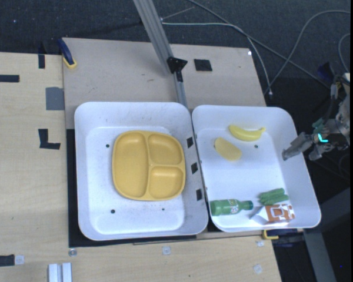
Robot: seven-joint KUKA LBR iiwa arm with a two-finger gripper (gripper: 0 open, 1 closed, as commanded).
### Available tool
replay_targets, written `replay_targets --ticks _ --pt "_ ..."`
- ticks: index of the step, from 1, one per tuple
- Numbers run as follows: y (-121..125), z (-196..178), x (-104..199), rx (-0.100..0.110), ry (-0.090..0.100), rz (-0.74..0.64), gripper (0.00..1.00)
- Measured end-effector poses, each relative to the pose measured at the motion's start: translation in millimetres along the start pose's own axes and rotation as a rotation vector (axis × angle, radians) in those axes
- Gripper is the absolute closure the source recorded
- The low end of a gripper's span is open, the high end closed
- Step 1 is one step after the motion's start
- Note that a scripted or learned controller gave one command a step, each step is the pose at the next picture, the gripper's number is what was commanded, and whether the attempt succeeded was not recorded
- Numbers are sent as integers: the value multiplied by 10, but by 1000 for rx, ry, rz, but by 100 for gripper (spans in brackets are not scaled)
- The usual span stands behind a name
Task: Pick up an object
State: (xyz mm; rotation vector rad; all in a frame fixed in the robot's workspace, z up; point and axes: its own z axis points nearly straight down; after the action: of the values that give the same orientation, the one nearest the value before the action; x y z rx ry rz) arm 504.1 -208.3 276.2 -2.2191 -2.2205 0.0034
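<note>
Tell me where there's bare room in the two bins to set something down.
Right bin: its middle floor is bare, bordered by the banana and yellow slice above and the green bottle, green pepper and carton below. The near edge is crowded. Left bin: the yellow divided plate fills the centre; bare margins ring it.

Two shallow white plastic bins, left point(94, 216) and right point(282, 122), look smooth with a slight sheen. At the left bin's centre a yellow divided plastic plate point(147, 165) looks matt. At the right bin's five o'clock a green plastic bottle point(230, 206) shines glossy. The pale wood-grain bench point(23, 175) looks matt.
</note>
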Motion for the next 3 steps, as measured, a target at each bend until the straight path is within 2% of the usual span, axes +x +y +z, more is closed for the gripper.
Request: replay_targets --ticks 1,3 --pt "5 -8 -1 -2 -1 0 0" --pt "-80 1184 -75 4 2 1 0"
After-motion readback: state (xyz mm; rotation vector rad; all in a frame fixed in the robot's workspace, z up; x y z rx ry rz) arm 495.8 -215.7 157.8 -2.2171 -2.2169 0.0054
